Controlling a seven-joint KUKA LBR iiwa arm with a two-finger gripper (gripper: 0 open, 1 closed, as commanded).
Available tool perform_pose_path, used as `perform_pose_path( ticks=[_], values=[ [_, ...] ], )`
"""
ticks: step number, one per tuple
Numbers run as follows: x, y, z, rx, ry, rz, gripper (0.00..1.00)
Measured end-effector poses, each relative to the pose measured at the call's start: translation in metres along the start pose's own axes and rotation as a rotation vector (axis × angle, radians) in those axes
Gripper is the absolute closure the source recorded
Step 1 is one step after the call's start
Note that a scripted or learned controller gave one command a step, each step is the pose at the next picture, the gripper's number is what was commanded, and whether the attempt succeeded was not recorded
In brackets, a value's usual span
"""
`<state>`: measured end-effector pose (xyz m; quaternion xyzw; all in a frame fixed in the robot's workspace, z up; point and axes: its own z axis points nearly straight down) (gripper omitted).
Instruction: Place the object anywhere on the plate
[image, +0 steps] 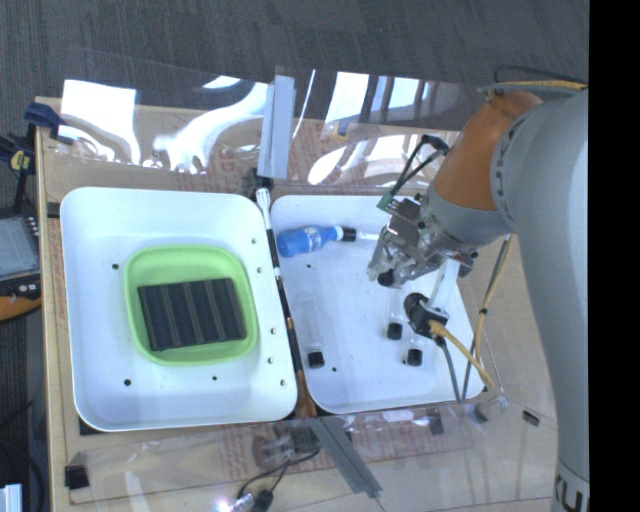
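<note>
One arm (520, 160) above right bin (340, 390)

I watch through a single fixed camera mounted above the bench (150, 465), looking down at a slant so the far edge sits toward the top of my view. It stands far enough back to take in both white bins whole: the left bin (90, 300) and the right bin (340, 385) lie side by side across the middle. The arm (535, 200) enters from the right side of my view and looms large there, nearer the lens than the bins beneath it.
</note>
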<state>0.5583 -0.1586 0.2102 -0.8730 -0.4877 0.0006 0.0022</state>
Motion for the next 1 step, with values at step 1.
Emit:
perform_pose_path(
  ticks=[1],
  values=[
    [0.0001,0.0000,0.0000,0.000,0.000,0.000,0.00]
  ],
)
